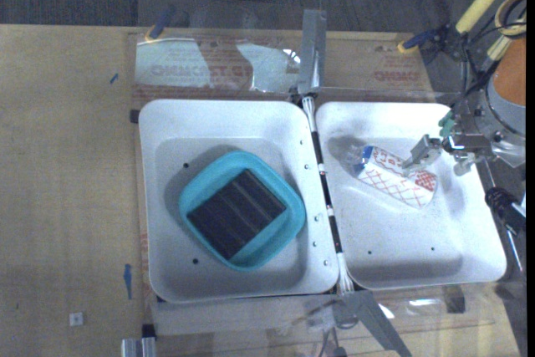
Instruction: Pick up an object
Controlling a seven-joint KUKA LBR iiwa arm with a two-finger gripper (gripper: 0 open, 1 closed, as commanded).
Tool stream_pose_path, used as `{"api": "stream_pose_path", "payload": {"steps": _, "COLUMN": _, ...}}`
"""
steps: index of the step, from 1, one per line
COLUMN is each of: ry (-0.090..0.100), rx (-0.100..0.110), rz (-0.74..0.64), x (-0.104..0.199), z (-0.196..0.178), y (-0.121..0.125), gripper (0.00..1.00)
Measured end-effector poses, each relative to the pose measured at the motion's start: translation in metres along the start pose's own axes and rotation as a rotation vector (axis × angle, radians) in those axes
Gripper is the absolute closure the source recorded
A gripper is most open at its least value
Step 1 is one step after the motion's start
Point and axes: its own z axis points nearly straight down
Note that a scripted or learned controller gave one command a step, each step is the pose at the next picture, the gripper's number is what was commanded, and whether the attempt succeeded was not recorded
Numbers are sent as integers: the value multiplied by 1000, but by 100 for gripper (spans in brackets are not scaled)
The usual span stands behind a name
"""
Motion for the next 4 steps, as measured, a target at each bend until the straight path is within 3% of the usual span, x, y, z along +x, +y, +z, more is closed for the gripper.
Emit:
{"api": "stream_pose_path", "payload": {"steps": 1, "ry": -1, "rx": -1, "rz": -124, "x": -5, "z": 91, "y": 70, "gripper": 0}}
{"api": "stream_pose_path", "payload": {"steps": 2, "ry": -3, "rx": -9, "rz": -233, "x": 5, "z": 170, "y": 94, "gripper": 0}}
{"api": "stream_pose_path", "payload": {"steps": 3, "ry": -7, "rx": -24, "rz": -334, "x": 7, "z": 181, "y": 120, "gripper": 0}}
{"api": "stream_pose_path", "payload": {"steps": 4, "ry": -6, "rx": -26, "rz": -348, "x": 6, "z": 182, "y": 120, "gripper": 0}}
